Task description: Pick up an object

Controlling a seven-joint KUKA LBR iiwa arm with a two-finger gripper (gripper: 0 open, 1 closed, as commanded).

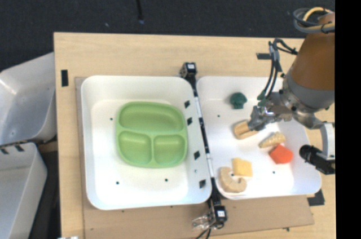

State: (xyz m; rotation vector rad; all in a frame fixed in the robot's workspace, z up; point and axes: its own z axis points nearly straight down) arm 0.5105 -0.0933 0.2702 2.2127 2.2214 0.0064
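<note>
One fixed camera looks down at a slant on the bench and both bins.

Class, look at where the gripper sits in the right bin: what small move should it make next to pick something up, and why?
Probably a short descent straight down, then close. The gripper sits right over the tan piece in the right bin, closer to it than to the beige piece or the orange block. Whether it already touches is unclear.
</note>
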